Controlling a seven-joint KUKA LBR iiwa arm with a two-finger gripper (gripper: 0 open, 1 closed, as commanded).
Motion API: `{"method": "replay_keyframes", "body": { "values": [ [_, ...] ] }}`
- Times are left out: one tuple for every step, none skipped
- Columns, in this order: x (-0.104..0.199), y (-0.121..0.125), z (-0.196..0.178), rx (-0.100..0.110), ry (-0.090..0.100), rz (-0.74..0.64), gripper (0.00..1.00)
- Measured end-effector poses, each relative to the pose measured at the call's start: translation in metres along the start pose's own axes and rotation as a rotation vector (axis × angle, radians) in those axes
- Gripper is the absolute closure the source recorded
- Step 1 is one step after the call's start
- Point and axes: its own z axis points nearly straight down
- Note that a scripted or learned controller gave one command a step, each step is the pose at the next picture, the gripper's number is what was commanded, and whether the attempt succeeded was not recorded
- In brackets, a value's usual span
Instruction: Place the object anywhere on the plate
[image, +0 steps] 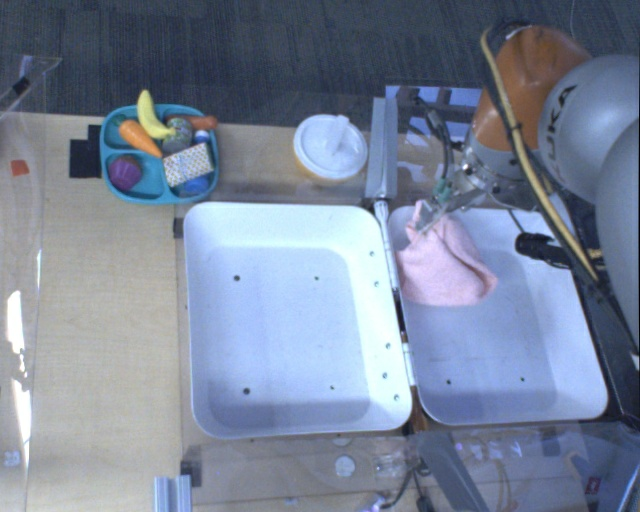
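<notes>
A pink cloth (445, 265) lies bunched in the right bin (520, 380), near its far left corner. One corner of it is drawn up to a peak. My gripper (434, 208) is at that peak, its fingers shut on the cloth's raised corner, and the rest of the cloth drapes down to the bin floor. The blue divided plate (150, 190) sits on the bench at the far left, beyond the left bin, and carries toy food: a banana (152, 117), a carrot (138, 137) and several other pieces.
The left bin (290, 320) stands between the cloth and the plate. A round white and yellow lidded container (330, 147) sits behind it. A metal divider (380, 150) and cables crowd the far side near the wrist.
</notes>
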Motion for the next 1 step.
{"method": "replay_keyframes", "body": {
  "values": [
    [0.0006,0.0025,-0.0411,-0.003,-0.001,-0.008,1.00]
  ]
}}
